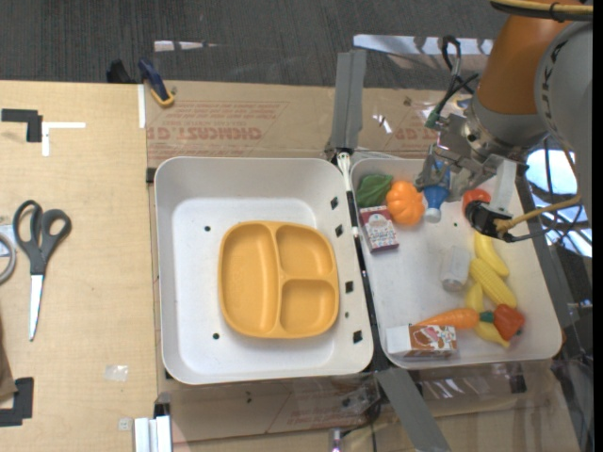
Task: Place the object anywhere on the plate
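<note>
So the gripper (436, 179) is hanging over the back of the right bin (542, 347), and honestly I can't tell how its tip is set, it's just a dark tangle of metal and cable from this angle. Right under it there's a small blue and white bottle-looking thing (433, 202), touching or nearly touching the tip, too close to call. Just beside that, toward the left, sits the little orange pumpkin (406, 203) with a green leafy vegetable (373, 188) tucked behind it in the corner, and a small pink-and-white carton (379, 229) in front of them.

On the other side of the tip there's a red bit (476, 197) by the back wall. Further toward the front you get a clear cup (455, 268), a bunch of bananas (492, 276), a carrot (447, 319), a red pepper (508, 320) and a boxed snack (431, 340).

The left bin (179, 252) has the yellow divided plate (279, 280) sitting in the middle, three compartments, well apart from the arm. Scissors (38, 243) lie out on the bench (75, 365) to the left.
</note>
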Robot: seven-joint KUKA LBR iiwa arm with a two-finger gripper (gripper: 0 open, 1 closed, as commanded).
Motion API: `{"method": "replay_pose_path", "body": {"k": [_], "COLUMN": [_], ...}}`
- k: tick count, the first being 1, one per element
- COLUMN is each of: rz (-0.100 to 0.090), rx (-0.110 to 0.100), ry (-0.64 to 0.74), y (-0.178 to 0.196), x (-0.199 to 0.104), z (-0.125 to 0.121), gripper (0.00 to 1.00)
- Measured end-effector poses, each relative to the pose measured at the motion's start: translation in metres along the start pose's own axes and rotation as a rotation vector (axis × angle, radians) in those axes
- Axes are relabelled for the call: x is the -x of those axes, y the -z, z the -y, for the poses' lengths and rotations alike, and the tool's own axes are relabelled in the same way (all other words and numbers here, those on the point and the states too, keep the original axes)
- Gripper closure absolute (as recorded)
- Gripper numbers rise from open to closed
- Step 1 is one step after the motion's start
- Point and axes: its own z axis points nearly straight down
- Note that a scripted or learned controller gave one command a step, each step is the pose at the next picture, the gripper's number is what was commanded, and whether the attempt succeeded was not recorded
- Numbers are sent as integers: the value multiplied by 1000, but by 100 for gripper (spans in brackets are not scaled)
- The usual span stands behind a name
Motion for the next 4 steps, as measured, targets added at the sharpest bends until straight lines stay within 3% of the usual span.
{"method": "replay_pose_path", "body": {"k": [1,2,3,4], "rz": [-2,-2,-2,0], "rx": [0,1,1,-1], "ry": [28,120,119,115], "y": [-31,-33,-33,-25], "x": [-68,-94,-94,-93], "z": [37,117,117,116], "gripper": [100,100,0,100]}}
